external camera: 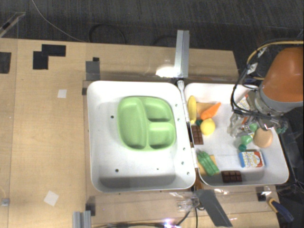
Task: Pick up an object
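A small green object point(246, 138) lies in the right bin point(280, 177) at about three o'clock, with a tan egg-shaped piece point(262, 137) just beside it. The pincer point(244, 127) hangs directly over them; whether it is apart or together cannot be told. Nothing looks lifted yet, so the pick seems still to do.

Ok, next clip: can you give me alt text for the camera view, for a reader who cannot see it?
The arm's gripper hangs low in the right bin among toy foods: a banana, carrot, lemon, small carton and chocolate bars. The left bin holds a green divided tray.
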